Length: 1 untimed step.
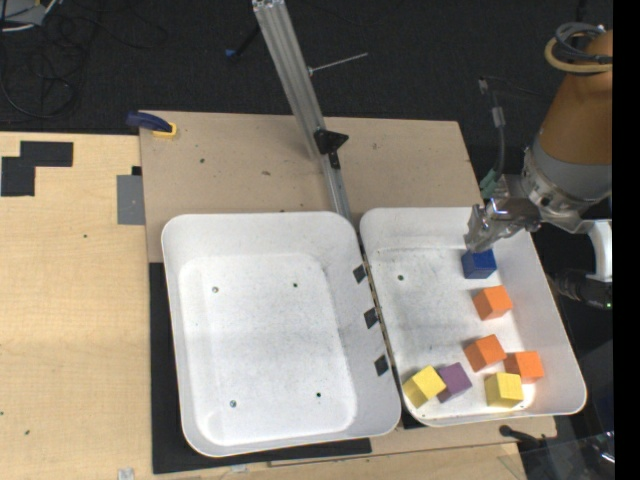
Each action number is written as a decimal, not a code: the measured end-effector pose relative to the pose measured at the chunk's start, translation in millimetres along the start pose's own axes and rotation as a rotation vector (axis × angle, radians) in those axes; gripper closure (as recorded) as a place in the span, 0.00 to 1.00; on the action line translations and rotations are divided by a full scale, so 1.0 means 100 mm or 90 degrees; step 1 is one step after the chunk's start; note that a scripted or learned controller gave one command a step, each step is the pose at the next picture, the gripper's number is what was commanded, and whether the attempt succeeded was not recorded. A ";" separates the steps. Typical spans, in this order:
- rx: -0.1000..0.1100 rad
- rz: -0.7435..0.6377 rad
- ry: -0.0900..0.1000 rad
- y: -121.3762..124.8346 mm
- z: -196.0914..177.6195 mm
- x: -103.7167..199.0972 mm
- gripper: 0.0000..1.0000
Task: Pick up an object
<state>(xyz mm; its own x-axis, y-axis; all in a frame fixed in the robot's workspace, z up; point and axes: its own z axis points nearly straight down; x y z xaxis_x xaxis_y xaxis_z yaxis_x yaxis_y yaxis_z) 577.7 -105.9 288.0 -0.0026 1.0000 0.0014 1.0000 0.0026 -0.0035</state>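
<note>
Yellow cube point(503, 389) nearest; blue cube point(479, 263) beneath metal fingers point(478, 236), grip state unclear.

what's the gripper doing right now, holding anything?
Gripper: down in the right bin, right at the blue block. Cannot be told whether it holds anything.
</note>
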 end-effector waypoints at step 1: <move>0.001 0.000 0.000 -0.04 0.17 0.49 1.00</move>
<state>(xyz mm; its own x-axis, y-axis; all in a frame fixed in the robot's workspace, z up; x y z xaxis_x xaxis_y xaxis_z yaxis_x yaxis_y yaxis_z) 573.6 -56.7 271.5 -0.0033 1.0000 0.0020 1.0000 0.0033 -0.0043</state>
